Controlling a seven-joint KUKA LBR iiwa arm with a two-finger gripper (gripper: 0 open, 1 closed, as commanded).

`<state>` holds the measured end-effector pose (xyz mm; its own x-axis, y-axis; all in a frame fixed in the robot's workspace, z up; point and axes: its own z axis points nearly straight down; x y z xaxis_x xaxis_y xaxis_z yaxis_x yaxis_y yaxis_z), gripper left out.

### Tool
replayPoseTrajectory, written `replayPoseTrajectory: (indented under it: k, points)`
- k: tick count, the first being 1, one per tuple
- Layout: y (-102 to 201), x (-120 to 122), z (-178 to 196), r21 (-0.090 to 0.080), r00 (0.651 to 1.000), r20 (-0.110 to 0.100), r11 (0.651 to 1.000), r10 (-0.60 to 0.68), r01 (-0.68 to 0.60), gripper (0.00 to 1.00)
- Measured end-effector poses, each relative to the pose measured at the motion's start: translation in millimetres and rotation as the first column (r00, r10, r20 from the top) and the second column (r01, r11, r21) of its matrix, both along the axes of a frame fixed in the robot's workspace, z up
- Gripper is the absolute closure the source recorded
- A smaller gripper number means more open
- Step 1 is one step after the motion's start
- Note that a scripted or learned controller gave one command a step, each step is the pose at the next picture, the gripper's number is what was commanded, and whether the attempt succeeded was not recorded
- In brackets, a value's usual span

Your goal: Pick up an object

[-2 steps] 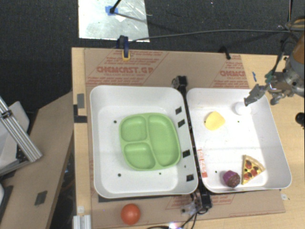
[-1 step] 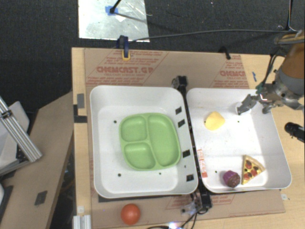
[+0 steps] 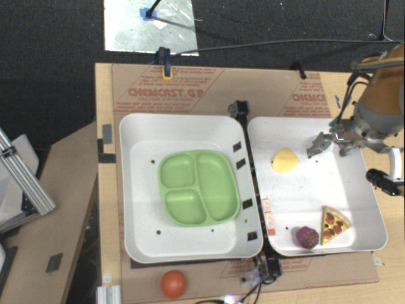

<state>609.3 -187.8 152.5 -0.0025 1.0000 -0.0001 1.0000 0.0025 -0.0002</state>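
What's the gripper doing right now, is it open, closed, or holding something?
Gripper: open or closed cannot be told from this view; it hovers over the right white bin, just right of the yellow lumpy toy, not touching it.

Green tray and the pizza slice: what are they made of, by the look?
Green tray: likely moulded plastic, one even pale green, smooth rounded dividers, soft sheen. Pizza slice: probably a plastic or rubber toy, with flat bright colours and stylised topping dots; too small to tell hard from soft.
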Motion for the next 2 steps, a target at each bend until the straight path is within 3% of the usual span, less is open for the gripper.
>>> replayPoseTrajectory:
  k: [1,2]
  points:
    - [5,-9,-53,0.000,1.000,0.000,1.000,-0.001,0.001,0.00]
    - [4,-7,-39,-0.001,1.000,0.005,1.000,0.000,0.000,1.00]
